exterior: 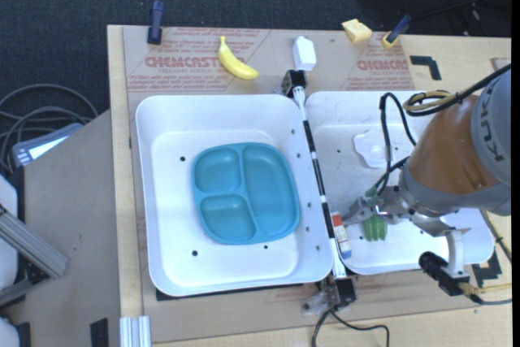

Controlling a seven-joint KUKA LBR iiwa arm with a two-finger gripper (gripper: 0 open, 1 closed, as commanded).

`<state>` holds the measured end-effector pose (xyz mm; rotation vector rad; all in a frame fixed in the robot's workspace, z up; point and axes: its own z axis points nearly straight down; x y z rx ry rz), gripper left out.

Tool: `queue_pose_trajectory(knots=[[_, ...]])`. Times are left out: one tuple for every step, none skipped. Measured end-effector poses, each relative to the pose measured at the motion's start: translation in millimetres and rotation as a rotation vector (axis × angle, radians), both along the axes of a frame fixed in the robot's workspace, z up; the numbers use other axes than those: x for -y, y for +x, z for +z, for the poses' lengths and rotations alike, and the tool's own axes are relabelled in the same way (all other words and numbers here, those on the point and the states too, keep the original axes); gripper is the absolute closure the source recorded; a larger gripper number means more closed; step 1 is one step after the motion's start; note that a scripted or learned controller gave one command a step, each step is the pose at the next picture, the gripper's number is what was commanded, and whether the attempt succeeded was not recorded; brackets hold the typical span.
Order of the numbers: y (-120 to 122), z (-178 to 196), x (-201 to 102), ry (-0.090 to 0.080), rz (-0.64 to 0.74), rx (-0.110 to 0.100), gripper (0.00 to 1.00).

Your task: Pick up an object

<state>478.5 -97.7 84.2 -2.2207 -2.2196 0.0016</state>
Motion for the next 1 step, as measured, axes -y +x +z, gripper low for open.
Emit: queue_pose_trajectory(knots=[[0.1,9.6,-0.3,0.000,-0.001,0.001,1.00]])
